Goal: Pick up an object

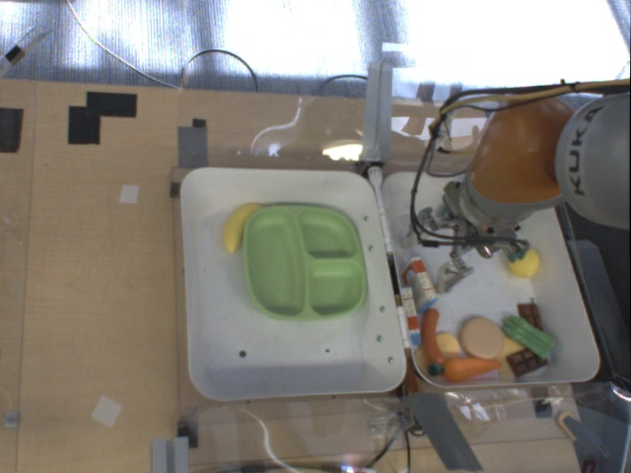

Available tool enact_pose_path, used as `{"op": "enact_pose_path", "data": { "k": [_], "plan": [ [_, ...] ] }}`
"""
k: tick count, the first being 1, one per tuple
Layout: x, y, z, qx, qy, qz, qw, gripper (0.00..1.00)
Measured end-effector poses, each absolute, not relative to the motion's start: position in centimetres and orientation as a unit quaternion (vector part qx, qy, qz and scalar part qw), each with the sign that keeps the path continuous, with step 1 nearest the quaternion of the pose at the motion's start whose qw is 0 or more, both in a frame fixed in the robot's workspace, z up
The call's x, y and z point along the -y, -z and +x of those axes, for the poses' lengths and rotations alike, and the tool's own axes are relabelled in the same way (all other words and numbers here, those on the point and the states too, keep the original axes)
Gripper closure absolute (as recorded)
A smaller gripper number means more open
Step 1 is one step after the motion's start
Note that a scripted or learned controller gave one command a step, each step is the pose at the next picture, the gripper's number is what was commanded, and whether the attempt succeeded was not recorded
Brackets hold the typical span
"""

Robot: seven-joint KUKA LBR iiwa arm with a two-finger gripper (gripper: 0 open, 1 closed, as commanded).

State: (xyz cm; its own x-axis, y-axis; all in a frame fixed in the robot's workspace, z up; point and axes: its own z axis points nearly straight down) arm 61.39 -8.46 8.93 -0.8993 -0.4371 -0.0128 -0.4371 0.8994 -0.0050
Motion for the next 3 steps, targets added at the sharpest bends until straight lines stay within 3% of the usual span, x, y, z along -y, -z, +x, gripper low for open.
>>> {"op": "enact_pose_path", "data": {
  "k": [2, 3],
  "plan": [
    [8.8, -8.9, 62.2, -0.992, 0.0008, -0.127, 0.007, 0.00],
    [8.7, -10.5, 62.7, -0.991, 0.0019, -0.130, 0.015, 1.00]
  ]
}}
